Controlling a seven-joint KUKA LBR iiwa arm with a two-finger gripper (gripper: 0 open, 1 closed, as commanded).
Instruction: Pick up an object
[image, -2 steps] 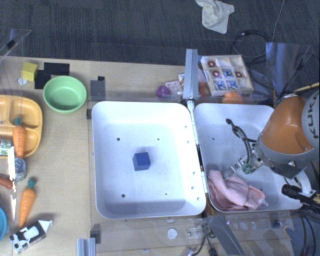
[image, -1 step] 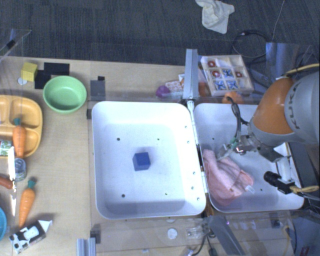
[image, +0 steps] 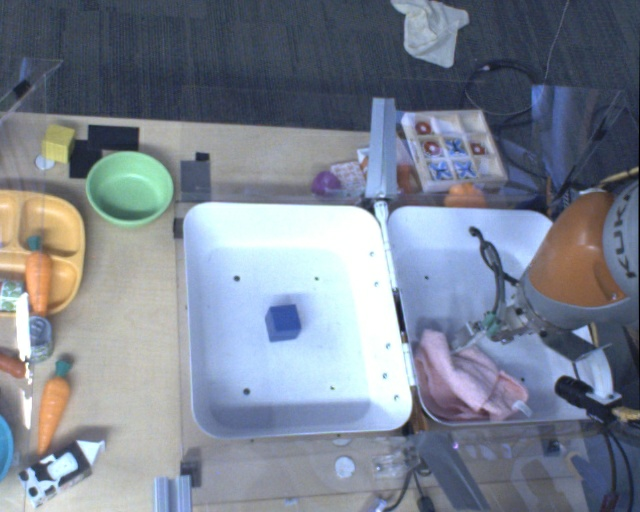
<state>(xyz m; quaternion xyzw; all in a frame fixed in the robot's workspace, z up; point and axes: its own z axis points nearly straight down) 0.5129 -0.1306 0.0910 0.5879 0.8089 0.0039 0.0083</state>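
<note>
At the left edge of the counter (image: 130, 300) lies a yellow divided plate (image: 50, 235), cut off by the frame, with one toy carrot (image: 37, 282) resting on it. A second carrot (image: 53, 397) lies nearer the front left corner, next to a small black and white carton (image: 60, 468). Behind the plate stands one green bowl (image: 129, 187), and beside it one yellow block (image: 59, 141) near the back edge.

There are two white bins. The left bin (image: 215, 400) holds one blue cube (image: 283, 321), alone near its middle. At the back edge, between the bins, lie some small toys, too blurred to name, and one box with red and blue squares (image: 452, 150).

The right bin (image: 440, 240) holds one pink cloth (image: 462, 378), crumpled in its front left corner. The arm (image: 575, 265) comes in from the right, and its claw (image: 492, 325) is just above the cloth's back edge. I cannot tell if the claw is spread or pressed together; it is small and partly hidden by cables.
</note>
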